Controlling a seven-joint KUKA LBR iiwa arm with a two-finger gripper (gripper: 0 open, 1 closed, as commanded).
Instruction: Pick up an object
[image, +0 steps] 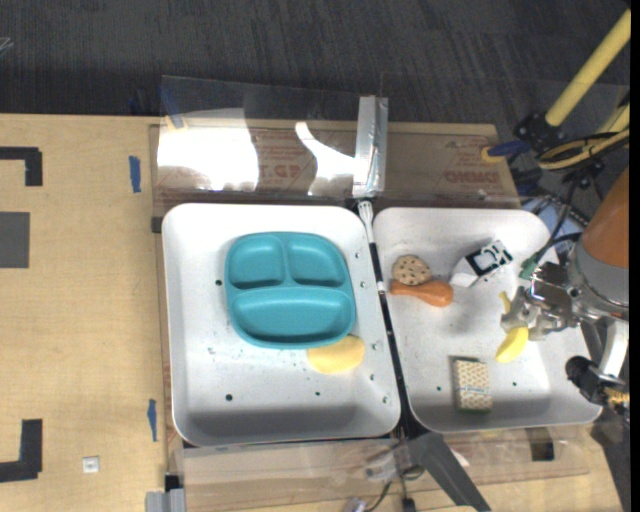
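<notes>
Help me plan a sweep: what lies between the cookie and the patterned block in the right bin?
In the camera view, the orange drumstick sits just below the cookie; from there down to the patterned block is bare white bin floor.

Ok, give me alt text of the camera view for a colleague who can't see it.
The gripper hovers over the right bin, at a yellow piece, with a cookie, drumstick and sponge block nearby. The left bin holds a teal divided plate.
</notes>
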